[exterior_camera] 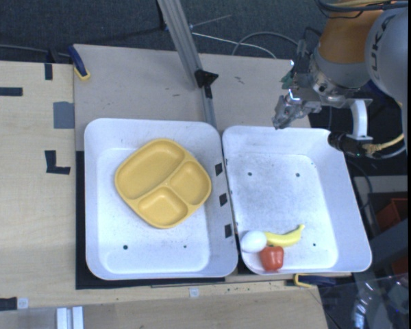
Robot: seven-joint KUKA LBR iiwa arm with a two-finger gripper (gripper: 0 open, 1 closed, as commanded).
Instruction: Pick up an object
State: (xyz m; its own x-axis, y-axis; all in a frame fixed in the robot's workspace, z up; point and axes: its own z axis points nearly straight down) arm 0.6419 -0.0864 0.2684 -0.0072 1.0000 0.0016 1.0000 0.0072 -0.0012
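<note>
Three small things crowd the right bin's (pixel 342 204) lower-left corner: a white egg (pixel 253 240), a banana (pixel 286 236), a red pepper (pixel 272 257). At upper right hovers the gripper (pixel 285 114), holding nothing; whether it is parted, I cannot tell. Best aim squarely over the banana, away from the wall.

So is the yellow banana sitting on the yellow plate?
No, the banana lies in the right bin next to a white egg, while the yellow plate is in the left bin.

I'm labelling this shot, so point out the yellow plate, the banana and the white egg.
Yellow plate (pixel 163 182), camera view, centre divider.
Banana (pixel 286 236), camera view, middle of its curve.
White egg (pixel 253 240), camera view, top.
</note>
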